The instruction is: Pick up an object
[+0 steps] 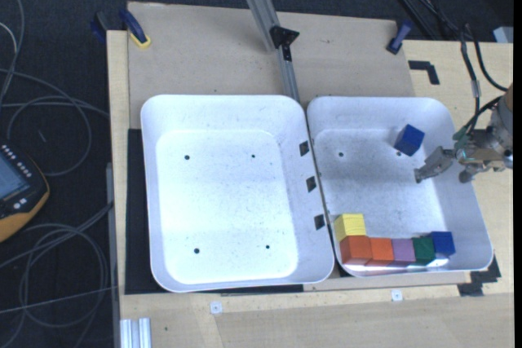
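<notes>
A blue cube [409, 139] lies tilted in the upper right part of the right bin [379, 118]. Along that bin's front wall runs a row of blocks: yellow [352, 224], red-orange [356, 248], orange [381, 249], purple [404, 249], green [423, 248] and blue [442, 242]. My gripper [449, 169] reaches in over the bin's right rim, just right of and below the tilted blue cube. It is open, its two fingers spread apart with nothing between them. One finger [430, 167] points left towards the bin's middle.
The left bin [163, 118] lies beside the right one. A slanted metal bar [261, 4] crosses the bench from the top down to the gap between the bins. Blue clamps [134, 28] hold the board's far corners. Cables hang at the right.
</notes>
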You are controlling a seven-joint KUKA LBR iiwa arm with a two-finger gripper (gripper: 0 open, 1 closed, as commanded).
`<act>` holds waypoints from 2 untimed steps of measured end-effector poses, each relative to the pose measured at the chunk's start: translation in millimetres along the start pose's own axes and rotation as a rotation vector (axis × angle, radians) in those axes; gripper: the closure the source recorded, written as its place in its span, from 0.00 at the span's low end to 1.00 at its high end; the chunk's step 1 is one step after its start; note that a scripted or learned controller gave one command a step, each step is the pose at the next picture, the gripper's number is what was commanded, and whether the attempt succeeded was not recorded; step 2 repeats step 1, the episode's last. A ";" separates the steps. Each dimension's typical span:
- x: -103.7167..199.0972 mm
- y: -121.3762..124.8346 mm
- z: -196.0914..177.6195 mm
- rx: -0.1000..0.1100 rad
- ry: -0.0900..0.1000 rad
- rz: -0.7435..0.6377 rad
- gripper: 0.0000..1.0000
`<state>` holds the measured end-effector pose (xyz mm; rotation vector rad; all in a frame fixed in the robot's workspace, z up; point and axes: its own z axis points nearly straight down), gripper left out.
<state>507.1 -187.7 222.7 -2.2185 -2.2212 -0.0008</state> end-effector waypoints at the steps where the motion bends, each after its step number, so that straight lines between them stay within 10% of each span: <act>1: 0.0 1.1 -11.3 -0.004 -0.001 -0.001 1.00; 2: 0.0 1.1 -11.3 -0.004 -0.001 -0.001 1.00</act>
